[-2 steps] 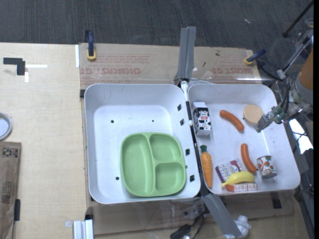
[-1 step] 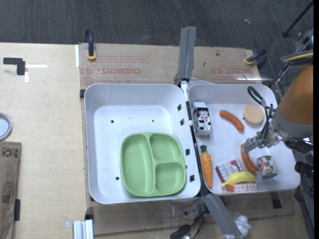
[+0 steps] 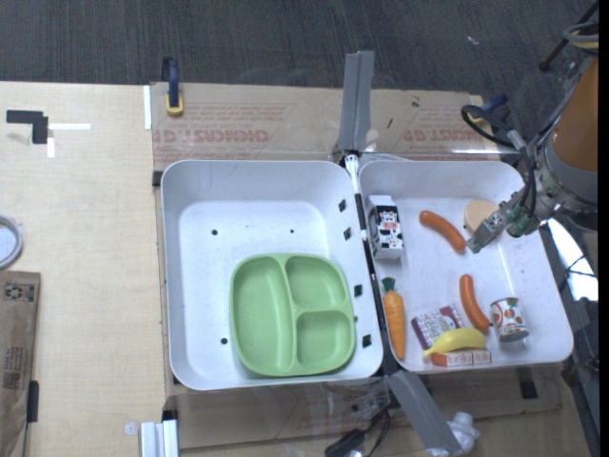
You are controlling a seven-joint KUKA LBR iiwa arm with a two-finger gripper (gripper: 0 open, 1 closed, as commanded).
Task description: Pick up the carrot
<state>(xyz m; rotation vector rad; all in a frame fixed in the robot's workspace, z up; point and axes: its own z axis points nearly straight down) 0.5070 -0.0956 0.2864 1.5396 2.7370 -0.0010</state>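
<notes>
Grasp not begun: small orange plastic carrot with green top (image 3: pixel 393 323) lies untouched against the right white bin's (image 3: pixel 552 284) left wall near its front corner, two-finger gripper (image 3: pixel 487 230), spread indiscernible, far off toward the right wall.

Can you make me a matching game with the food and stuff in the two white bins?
Things:
1. carrot
2. green plate
3. banana
4. milk carton

Places:
A. in the left bin
B. right bin, far end by the divider
C. right bin, near end, lying on a small box
D. right bin, along the divider, leafy end pointing away from the camera

Pairs: 1-D, 2-A, 3-C, 4-B
</notes>
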